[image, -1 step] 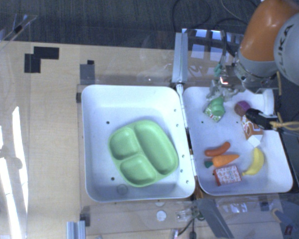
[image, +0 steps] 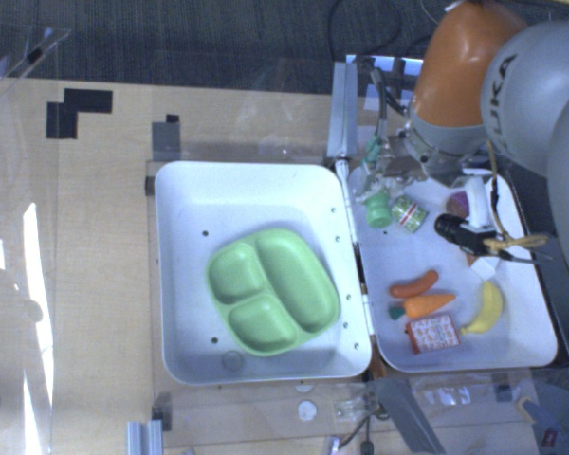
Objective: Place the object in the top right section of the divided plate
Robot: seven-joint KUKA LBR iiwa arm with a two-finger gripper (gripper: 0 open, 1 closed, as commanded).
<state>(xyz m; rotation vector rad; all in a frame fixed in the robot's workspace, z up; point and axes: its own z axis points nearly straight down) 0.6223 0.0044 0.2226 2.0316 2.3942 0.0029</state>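
A green divided plate (image: pixel 271 289) lies in the left white bin (image: pixel 185 207), with nothing in its three sections. My gripper (image: pixel 379 176) hangs over the back left corner of the right bin (image: pixel 531 344), under the orange band of the arm. Just below it lie a small green bottle-like toy (image: pixel 377 212) and a green-labelled can (image: pixel 411 216). The gripper's body hides whether anything sits between its tips.
Further toys lie in the right bin: a purple one (image: pixel 458 200) under the wrist, a red sausage (image: pixel 414 284), a carrot (image: pixel 429 304), a banana (image: pixel 490 308) and a red box (image: pixel 432 332). A raised rim (image: pixel 353 254) divides the two bins.
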